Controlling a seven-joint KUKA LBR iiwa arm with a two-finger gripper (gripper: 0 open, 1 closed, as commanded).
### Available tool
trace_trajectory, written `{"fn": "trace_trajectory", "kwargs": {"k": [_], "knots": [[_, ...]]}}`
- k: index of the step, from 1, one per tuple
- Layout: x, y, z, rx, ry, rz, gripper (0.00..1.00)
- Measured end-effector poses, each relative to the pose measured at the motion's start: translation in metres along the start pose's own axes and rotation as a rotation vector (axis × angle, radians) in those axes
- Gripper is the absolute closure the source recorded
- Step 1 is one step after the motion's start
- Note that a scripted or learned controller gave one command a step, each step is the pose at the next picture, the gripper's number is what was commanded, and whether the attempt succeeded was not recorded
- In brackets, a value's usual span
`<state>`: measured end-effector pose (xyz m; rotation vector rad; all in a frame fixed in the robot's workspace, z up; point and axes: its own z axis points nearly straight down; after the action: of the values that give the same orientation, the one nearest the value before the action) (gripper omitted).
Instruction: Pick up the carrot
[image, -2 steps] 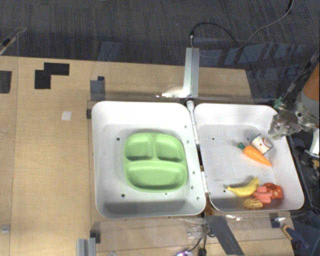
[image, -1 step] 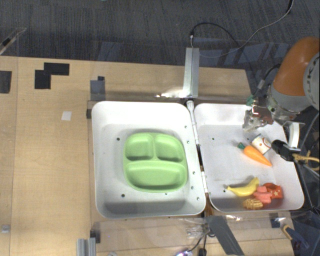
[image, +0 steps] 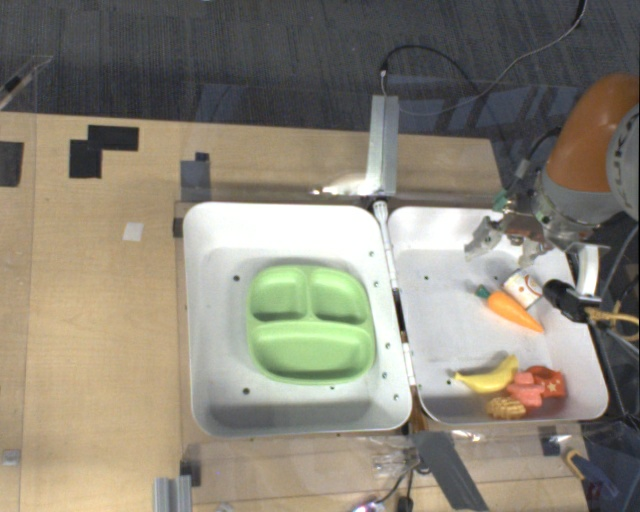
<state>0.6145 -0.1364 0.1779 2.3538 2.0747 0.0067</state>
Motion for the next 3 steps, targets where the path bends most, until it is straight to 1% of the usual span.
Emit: {"fn": "trace_trajectory", "kwargs": {"k": [1,2,3], "knots": [[-0.051,-0.014,0.072,-0.001,0.000,-0.102,0.00],[0.024,-0.062,0.013,0.002,0.001,0.022,0.00],[-0.004,-0.119,0.087,-0.008,0.001,0.045,0.00]]}}
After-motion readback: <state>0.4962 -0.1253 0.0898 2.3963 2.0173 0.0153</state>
